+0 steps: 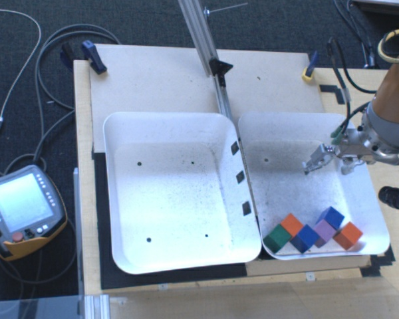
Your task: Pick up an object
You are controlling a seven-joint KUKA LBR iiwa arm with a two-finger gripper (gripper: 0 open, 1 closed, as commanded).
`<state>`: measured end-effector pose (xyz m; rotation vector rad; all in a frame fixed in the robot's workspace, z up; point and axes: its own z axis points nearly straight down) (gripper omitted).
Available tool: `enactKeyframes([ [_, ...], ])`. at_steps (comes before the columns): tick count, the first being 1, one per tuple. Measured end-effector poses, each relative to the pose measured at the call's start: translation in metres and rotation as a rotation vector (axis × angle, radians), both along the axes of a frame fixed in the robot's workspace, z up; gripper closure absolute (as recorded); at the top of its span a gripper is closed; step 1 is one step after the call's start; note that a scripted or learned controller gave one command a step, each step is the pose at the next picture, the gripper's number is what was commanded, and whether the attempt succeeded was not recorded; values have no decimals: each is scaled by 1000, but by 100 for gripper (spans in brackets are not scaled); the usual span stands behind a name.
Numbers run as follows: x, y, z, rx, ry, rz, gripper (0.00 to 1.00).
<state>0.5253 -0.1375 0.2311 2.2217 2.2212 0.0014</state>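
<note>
Gripper (317,161) above blocks (312,231) (6, clustered)

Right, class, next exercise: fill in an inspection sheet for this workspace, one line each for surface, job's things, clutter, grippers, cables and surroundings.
Surface: bench bearing two white bins, the left bin speckled with dark marks.
Job's things: six blocks clustered in the near corner of the right bin: green block, orange block, blue block, purple block, second blue block, second orange block.
Clutter: nothing seen.
Grippers: gripper over the right bin, away from the blocks, holding nothing.
Cables: cables looped on the floor, left.
Surroundings: teach pendant on dark carpet; blue clamp at the bench corner.
</note>
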Motion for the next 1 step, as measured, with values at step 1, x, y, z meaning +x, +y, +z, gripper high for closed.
enactKeyframes([
  [1, 29, -16, 112, -4, -11, 2, 0],
])
